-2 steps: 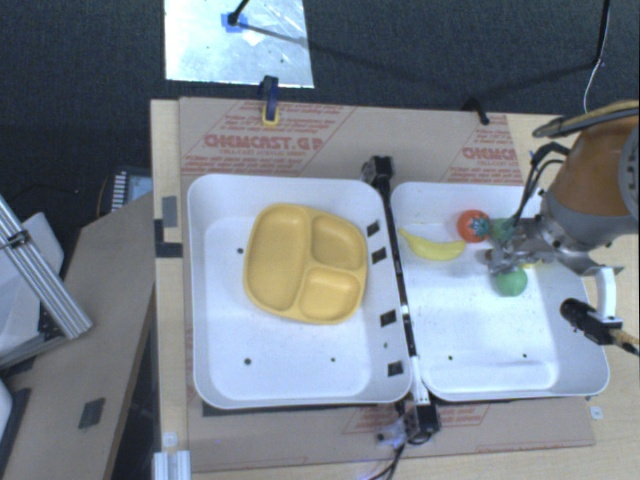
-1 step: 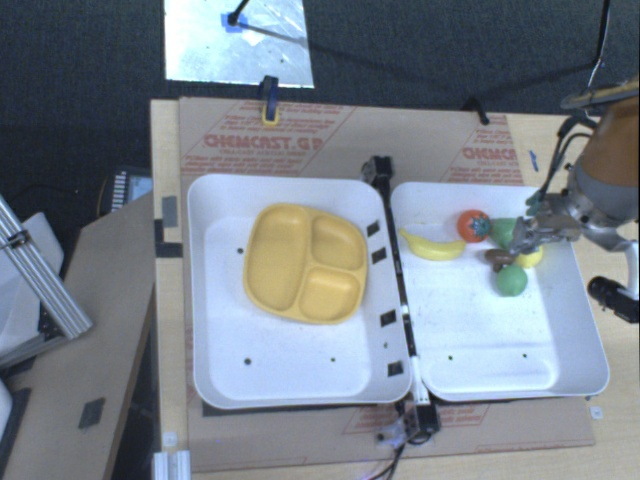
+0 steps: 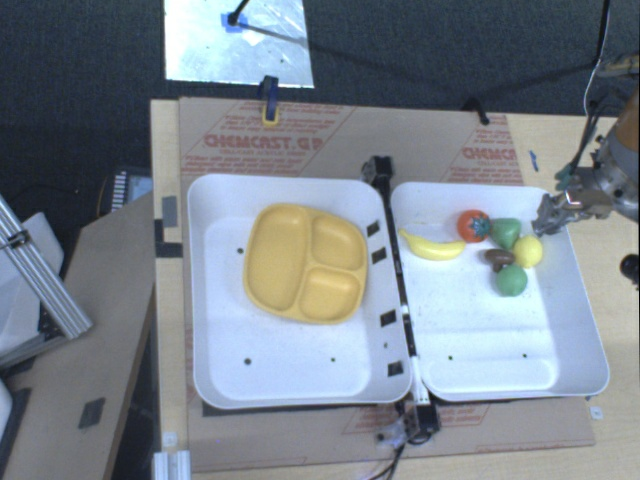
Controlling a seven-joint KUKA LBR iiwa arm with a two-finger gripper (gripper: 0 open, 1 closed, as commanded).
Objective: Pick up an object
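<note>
We are seeing the fingers [image 3: 553, 214] hanging at the right bin's [image 3: 480, 358] far right rim, just beside the cluster of toy fruit — whether they are spread or pressed together, we cannot tell, and nothing is showing between them. Nearest to them, the yellow lemon [image 3: 529, 252] is lying, touching a green pepper [image 3: 506, 231] on its left and a green lime [image 3: 512, 280] below it. A small brown piece [image 3: 498, 259] is sitting between the lemon and the lime, too small for us to name. The red tomato [image 3: 473, 225] is resting against the pepper, and the banana [image 3: 432, 247] is stretching leftward from it toward the bin's middle wall. Moving outward, we are finding the left bin [image 3: 230, 368] carrying a yellow divided plate [image 3: 304, 262] with three compartments — it is lying flat near the bin's centre. Both bins are sitting side by side on the counter [image 3: 330, 133], over printed cardboard.
</note>
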